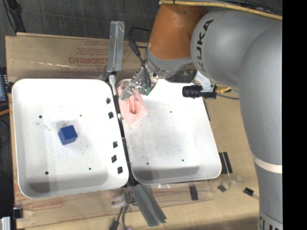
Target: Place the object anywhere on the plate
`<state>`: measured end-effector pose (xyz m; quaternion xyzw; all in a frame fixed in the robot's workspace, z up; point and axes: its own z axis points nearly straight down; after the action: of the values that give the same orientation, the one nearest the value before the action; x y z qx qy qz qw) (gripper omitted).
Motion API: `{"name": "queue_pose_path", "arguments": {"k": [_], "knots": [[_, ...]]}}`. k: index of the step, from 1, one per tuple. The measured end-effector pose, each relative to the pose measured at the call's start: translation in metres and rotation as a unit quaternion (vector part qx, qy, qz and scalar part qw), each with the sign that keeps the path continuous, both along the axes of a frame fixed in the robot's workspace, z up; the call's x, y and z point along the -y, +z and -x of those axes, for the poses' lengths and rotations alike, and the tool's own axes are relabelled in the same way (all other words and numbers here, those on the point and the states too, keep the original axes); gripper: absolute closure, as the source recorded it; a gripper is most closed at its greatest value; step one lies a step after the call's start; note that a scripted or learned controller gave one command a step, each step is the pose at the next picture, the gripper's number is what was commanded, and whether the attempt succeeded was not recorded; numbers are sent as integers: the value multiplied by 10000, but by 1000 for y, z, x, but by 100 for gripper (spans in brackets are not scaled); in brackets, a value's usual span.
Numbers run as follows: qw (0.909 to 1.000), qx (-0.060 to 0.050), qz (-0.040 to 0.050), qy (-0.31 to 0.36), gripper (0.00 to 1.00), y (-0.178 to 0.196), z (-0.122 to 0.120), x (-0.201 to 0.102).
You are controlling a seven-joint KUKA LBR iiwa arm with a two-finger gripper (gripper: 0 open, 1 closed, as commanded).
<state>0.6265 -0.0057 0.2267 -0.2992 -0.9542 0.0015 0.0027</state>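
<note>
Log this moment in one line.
arm: over right bin | pincer: above pink plate, far-left corner | blue cube: left bin

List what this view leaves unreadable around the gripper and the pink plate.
- Gripper: finger state unreadable, small and blurred under the wrist.
- Pink plate: upper part covered by the gripper; faint against the right bin.
- Any contact between gripper and plate: cannot tell.
- Blue cube: sits plainly in the left bin.

Tool [133, 93] lowered, perhaps slightly tilted
</note>
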Motion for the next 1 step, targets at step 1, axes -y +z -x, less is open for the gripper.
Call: {"name": "queue_pose_path", "arguments": {"k": [1], "knots": [[9797,13,-8,2005,100,-8,6,-47]]}}
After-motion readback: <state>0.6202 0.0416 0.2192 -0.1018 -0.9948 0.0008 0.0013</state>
